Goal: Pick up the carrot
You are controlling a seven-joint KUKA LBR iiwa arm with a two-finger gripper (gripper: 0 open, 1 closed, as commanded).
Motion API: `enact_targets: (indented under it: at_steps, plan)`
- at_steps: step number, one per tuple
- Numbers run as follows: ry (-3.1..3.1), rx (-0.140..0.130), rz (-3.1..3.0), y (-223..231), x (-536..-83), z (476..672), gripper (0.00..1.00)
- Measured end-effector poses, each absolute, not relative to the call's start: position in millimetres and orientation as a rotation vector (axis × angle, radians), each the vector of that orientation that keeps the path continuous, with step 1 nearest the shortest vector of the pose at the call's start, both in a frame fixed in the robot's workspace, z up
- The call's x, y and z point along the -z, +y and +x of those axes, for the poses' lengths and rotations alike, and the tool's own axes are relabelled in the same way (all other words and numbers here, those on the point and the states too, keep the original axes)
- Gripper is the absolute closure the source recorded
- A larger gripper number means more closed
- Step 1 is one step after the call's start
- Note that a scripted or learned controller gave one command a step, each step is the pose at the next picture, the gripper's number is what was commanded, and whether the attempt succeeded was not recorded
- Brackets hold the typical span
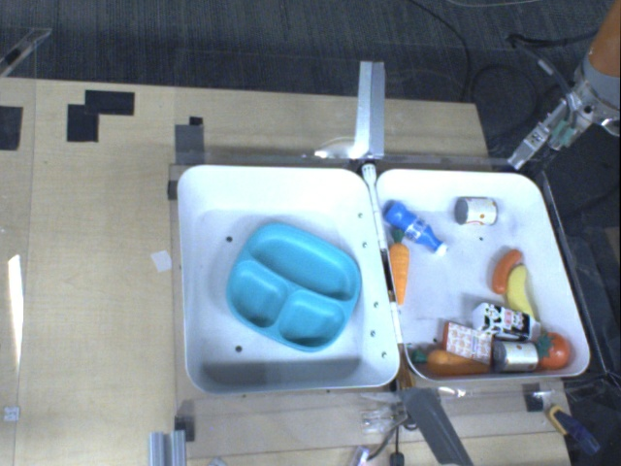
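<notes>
The carrot [398, 274] is a small orange piece with a green top. It lies lengthwise against the left wall of the right bin [543, 202], its green end pointing to the back. My gripper [539, 142] hangs above the bench just beyond the right bin's back right corner, far from the carrot and well above it. Nothing is visible in it.
The right bin also holds a blue bottle [413, 224] just behind the carrot, a grey can [475, 211], a banana [520, 290] beside an orange piece [505, 268], and several packets and cans along the front wall. A blue divided plate [293, 285] lies in the left bin [209, 260].
</notes>
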State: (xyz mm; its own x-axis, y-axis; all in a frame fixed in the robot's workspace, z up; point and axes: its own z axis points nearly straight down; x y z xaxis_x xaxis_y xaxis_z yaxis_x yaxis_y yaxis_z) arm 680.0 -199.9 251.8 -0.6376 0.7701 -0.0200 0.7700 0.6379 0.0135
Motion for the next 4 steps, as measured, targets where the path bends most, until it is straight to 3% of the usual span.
enact_targets:
  at_steps: [4]
  plan:
    - [2.813,-0.009,1.31,-199.6,-286.9,686.0,1.0]
